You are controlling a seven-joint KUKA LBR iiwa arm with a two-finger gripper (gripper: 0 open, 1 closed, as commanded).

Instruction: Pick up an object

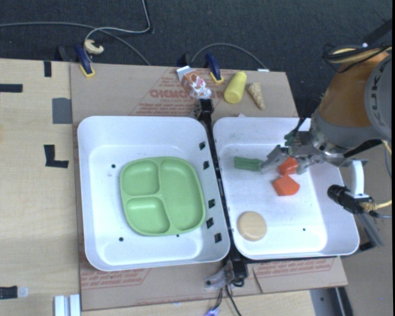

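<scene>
Lower right of the frame, in the right bin (pixel 329 242), lay one tan disc (pixel 252 226). Above it, two red blocks (pixel 286 185), the upper between the pincer's (pixel 288 163) spread fingers. One green block (pixel 247 164) lay lengthwise left-right.

The one legible text is red print on the brown cardboard sheet (pixel 151 94) lying under the two bins: above the left bin, capital letters reading roughly "CHEMCO" run along the base of a red triangular outline. Red print also runs along the cardboard's front edge (pixel 283 266) below the right bin, too small to read. A small packet (pixel 193 81) behind the bins bears unreadable markings.
</scene>
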